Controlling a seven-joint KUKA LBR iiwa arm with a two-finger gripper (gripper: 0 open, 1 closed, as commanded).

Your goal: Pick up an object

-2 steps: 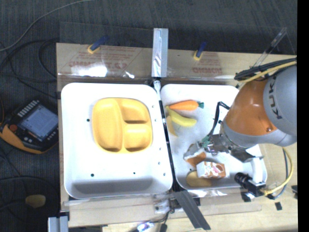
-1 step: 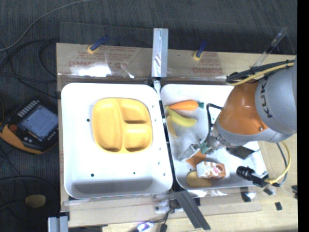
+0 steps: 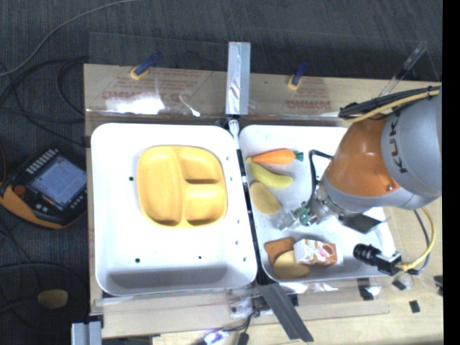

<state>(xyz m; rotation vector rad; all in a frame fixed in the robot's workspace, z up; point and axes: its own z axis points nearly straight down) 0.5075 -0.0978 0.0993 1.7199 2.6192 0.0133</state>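
Right of centre in the frame, your arm (image 3: 381,167) reaches down into the right bin (image 3: 374,268), with the end effector (image 3: 307,214) low near its middle; you cannot tell how it stands. Around it lie a carrot (image 3: 275,156) and banana (image 3: 269,177) toward the upper left, a yellow round piece (image 3: 267,200) below them, and a bread piece (image 3: 284,257) touching a small carton (image 3: 316,252) at the lower edge. Your left bin (image 3: 115,264) holds a yellow tray (image 3: 181,184).
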